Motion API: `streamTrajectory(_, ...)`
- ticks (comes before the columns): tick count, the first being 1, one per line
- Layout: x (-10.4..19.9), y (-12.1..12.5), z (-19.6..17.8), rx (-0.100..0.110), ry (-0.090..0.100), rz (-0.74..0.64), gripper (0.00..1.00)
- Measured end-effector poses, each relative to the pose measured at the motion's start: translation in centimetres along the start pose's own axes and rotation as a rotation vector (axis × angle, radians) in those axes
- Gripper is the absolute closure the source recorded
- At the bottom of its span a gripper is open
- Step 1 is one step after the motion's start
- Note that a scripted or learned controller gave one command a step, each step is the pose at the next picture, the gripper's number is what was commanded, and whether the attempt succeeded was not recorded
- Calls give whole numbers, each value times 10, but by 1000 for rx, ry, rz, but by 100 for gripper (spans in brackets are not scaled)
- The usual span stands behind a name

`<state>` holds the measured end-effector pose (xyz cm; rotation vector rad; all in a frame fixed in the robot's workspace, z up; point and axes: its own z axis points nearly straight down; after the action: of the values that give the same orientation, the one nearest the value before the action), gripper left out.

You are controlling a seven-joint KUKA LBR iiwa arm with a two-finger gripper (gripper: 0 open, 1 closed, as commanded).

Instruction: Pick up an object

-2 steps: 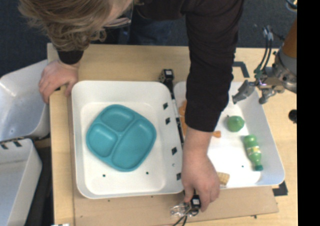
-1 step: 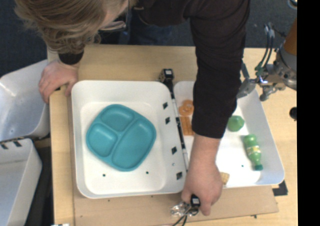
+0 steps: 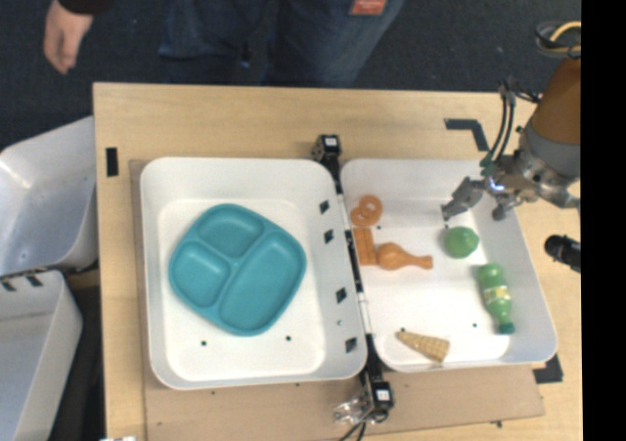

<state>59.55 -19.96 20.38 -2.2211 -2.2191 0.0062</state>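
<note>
Hovering just above the green ball [image 3: 462,241], the gripper [image 3: 481,198] is seen with jaws spread and empty; a centred descent is advised before closing.

Worktop [image 3: 215,116]: pale wood, seen from above.
Left bin [image 3: 156,234]: white, set directly on it.
Right bin [image 3: 411,180]: white, placed touching alongside.

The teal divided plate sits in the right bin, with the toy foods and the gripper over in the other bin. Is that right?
Not quite. The camera view shows the teal divided plate in the left bin, not the right one. The rest holds: the toy foods, such as the green ball and the cone, lie in the right bin, and the gripper hangs over that bin.
</note>
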Motion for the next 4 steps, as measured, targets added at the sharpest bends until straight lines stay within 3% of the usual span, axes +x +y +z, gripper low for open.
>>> streamTrajectory(2,-7,-10,88,-5,-2,2,0)
streamTrajectory(3,-8,-9,78,-8,-2,3,100)
streamTrajectory(4,-5,-15,30,-9,0,1,100)
